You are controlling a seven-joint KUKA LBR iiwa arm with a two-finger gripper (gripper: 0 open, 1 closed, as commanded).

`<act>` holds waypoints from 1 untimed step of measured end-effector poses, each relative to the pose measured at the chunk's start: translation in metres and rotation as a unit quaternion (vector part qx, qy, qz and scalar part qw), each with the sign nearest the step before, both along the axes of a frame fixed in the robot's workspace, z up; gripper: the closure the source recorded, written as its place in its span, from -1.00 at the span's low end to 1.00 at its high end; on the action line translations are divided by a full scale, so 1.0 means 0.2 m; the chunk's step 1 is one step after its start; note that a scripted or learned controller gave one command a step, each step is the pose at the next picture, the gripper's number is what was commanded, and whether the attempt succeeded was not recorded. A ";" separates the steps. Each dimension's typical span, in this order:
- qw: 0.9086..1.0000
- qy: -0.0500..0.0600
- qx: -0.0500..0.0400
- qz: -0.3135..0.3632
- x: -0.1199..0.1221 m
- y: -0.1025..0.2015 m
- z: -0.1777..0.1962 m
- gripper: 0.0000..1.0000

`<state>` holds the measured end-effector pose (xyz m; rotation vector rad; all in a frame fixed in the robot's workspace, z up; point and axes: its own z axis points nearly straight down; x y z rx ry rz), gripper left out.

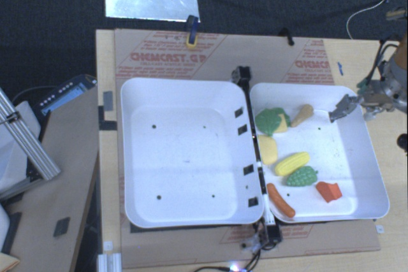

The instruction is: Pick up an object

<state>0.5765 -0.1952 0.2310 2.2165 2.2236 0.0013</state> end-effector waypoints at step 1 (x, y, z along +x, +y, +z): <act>1.000 0.000 0.002 0.007 0.27 0.65 -0.24 -1.00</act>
